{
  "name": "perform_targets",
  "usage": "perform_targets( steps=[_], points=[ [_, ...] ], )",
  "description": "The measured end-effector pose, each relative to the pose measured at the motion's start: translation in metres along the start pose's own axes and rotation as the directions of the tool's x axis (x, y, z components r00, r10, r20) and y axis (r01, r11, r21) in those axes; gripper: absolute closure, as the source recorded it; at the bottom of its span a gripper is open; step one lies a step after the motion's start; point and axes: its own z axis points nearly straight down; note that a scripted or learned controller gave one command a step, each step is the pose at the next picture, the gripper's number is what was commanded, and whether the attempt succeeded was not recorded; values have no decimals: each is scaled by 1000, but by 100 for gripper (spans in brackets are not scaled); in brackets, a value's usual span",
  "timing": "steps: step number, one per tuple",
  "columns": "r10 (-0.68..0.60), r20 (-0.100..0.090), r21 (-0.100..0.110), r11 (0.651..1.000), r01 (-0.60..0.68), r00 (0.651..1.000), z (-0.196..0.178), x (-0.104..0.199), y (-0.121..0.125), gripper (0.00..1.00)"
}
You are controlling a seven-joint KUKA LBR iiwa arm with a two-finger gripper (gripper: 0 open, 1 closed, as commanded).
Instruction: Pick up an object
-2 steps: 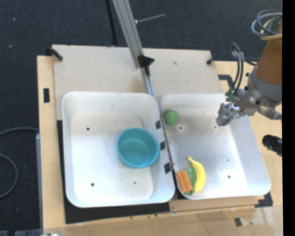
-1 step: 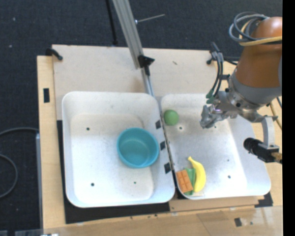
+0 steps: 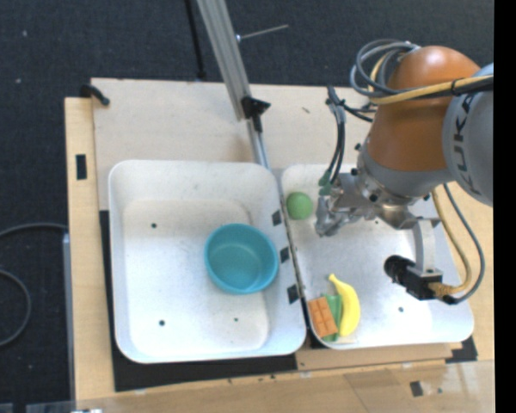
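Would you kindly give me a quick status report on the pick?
Tool low in right bin, beside green ball. Nothing seen held. Banana and carrot at bin's near corner.

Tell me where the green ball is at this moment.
The green ball lies in the right bin, at its upper left corner by the wall between the bins, just left of the tool.

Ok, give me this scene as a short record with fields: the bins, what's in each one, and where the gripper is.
left bin: holds a blue bowl, upright, near its right wall
right bin: holds a green ball, a banana and an orange block
green ball: upper left corner of right bin
banana and orange block: side by side at lower left corner of right bin
gripper: over right bin, just right of the green ball
held object: none visible
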Motion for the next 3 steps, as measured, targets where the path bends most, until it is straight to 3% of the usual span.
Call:
perform_targets(
  steps=[2, 3],
  points=[
    [-1, -1, 0, 1000, 1, 1000, 1, 101, -11, 100],
    [4, 0, 0, 1000, -4, 1000, 1, 99, -11, 0]
  ],
)
